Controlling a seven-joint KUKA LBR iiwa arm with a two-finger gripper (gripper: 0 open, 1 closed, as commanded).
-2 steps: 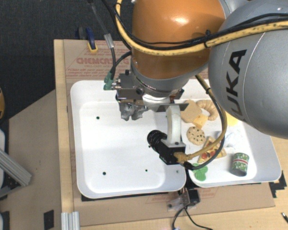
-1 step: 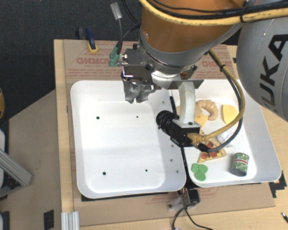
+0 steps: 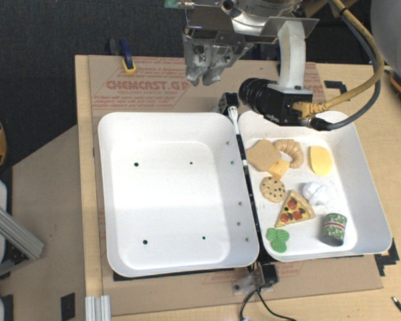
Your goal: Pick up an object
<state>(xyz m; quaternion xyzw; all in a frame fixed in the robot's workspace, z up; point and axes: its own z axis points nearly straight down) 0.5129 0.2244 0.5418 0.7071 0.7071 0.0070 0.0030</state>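
The gripper (image 3: pixel 206 69) hangs high behind the left bin (image 3: pixel 113 179), seemingly carrying nothing (finger spread unclear from here), well apart from the cookie (image 3: pixel 273 190).

Food pieces (image 3: pixel 291 179) in the right bin (image 3: pixel 367 206), left bin (image 3: pixel 113 179) beside it, hand (image 3: pixel 206 69) behind both.

Lighting: bright, even, from overhead.
Left bin (image 3: pixel 120 139) floor nearly blown out to white, faint grey shading toward its upper half; soft short shadows under the toy food; dark carpet (image 3: pixel 47 19) grainy; overall focus slightly soft.
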